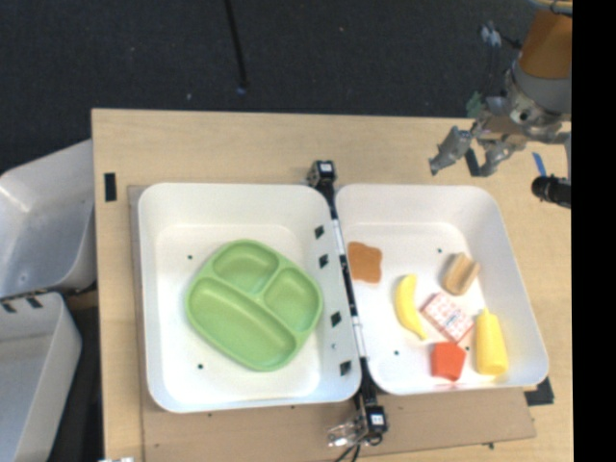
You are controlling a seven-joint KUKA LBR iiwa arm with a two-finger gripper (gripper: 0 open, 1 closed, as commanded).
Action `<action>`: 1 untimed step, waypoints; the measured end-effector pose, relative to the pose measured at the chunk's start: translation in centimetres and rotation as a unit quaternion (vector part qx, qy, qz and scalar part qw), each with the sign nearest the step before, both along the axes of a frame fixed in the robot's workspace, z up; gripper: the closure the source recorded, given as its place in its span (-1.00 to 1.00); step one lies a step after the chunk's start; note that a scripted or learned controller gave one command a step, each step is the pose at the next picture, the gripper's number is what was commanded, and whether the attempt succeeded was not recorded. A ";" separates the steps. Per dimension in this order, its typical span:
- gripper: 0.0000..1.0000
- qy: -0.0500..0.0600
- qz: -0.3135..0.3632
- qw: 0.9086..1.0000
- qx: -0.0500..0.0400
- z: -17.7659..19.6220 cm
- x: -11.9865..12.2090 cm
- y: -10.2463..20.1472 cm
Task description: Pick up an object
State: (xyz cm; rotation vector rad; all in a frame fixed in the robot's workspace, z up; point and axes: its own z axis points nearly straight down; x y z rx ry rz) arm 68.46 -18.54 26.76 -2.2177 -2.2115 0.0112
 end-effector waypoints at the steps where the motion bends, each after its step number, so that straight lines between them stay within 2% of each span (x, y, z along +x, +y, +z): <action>1: -1.00 -0.007 0.002 1.000 -0.002 1.0 0.2 0.1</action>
